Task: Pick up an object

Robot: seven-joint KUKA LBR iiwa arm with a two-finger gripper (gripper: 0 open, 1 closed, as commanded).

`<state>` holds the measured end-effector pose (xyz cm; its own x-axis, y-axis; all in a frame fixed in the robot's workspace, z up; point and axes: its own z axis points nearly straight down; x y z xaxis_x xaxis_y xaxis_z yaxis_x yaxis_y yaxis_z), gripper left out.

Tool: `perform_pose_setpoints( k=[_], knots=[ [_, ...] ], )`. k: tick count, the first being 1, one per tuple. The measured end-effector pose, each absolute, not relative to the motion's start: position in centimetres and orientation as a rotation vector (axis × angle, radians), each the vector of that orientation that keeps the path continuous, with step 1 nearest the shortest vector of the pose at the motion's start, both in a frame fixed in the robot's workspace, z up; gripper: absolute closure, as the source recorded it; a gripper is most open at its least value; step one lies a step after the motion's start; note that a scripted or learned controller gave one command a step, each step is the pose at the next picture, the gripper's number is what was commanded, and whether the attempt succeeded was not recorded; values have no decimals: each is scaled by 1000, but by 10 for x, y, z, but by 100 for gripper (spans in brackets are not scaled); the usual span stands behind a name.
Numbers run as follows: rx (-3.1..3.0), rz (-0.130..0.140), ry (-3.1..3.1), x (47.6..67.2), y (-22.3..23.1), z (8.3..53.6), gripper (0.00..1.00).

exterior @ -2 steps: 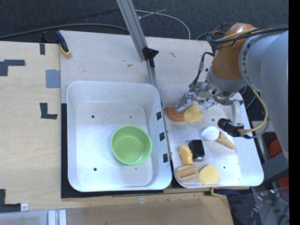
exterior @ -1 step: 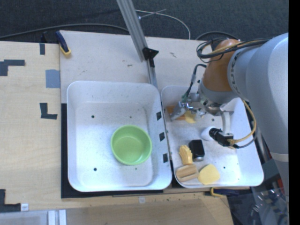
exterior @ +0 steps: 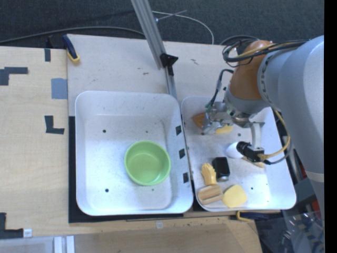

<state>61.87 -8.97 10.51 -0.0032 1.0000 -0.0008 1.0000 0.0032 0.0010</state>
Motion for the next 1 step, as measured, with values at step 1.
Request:
perform_pose_setpoints(
  k=[1],
  knots=[
    [2218,2,2221,627,-97,158,100]
  ],
)
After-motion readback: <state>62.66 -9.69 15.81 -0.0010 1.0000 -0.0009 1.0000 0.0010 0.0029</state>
